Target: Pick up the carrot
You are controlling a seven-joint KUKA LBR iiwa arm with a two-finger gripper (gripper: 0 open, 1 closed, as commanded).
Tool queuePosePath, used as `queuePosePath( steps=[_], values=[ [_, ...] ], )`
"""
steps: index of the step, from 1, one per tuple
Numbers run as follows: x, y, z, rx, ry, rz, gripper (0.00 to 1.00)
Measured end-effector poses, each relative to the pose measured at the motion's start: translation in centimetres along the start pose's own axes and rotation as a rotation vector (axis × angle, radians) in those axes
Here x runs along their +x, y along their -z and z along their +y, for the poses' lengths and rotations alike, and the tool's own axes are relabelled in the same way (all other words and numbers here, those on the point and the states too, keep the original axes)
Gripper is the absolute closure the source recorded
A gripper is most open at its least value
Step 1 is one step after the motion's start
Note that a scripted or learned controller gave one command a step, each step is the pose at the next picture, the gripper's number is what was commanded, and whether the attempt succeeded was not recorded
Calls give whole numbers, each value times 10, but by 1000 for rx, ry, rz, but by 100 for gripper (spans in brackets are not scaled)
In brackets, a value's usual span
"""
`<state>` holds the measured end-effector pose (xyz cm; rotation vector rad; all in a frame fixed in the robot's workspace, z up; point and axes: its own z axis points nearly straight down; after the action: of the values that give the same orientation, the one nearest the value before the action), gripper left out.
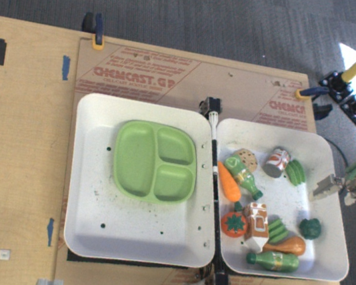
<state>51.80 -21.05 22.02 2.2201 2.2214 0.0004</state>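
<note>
Carrot (229,182): orange, tapered, smooth plastic look, lying diagonal in right bin (330,262) near left wall, touching green bottle (244,177). Gripper (330,185) at right bin's right rim, well apart from carrot; cannot tell its state. Left bin (84,177) holds green divided plate (156,162). Bins sit on cardboard sheet (175,77) over wooden bench (5,164); grey carpet (187,5) beyond.
</note>
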Motion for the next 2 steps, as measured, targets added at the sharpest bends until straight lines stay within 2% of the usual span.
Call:
queuePosePath(
  steps=[1, 2],
  values=[
    [102, 46, 17, -2, -47, 0, 0],
    [180, -25, 25, 6, -323, 2, 0]
  ],
)
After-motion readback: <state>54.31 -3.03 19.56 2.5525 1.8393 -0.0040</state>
